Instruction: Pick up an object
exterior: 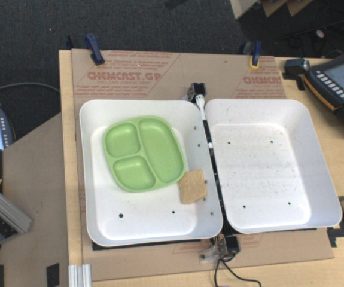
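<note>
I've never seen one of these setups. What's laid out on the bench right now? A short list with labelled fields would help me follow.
left bin: shallow white bin, holding two things
green item: light green plastic plate with three compartments, lying flat in the left bin
tan item: small tan square sponge-like piece, touching the plate's lower right edge
right bin: shallow white bin with small dark specks on its floor
base: brown cardboard sheet with red print under both bins

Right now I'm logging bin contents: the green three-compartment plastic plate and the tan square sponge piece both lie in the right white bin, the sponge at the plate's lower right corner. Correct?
Not quite. The camera view shows the green three-compartment plastic plate and the tan square sponge piece in the left white bin, not the right. The sponge is at the plate's lower right corner.
</note>
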{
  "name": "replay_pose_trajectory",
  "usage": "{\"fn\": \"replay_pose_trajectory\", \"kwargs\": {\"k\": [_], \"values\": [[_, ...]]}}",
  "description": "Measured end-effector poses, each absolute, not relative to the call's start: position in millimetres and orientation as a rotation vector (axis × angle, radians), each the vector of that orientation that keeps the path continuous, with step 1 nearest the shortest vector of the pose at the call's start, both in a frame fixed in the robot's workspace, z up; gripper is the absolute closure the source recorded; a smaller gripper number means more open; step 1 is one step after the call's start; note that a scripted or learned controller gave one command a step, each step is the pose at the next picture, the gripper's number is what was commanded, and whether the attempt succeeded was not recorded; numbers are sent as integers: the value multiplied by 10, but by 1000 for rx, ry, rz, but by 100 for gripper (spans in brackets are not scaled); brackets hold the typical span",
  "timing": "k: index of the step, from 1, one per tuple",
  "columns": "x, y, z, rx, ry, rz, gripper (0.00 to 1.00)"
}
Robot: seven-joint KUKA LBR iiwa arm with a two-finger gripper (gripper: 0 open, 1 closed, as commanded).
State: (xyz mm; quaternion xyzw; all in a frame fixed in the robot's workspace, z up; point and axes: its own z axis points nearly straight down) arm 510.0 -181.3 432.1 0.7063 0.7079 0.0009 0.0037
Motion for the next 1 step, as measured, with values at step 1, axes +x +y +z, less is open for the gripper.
{"fn": "replay_pose_trajectory", "kwargs": {"k": [1], "values": [[4779,-382,2824,2220,2248,-13,100]]}}
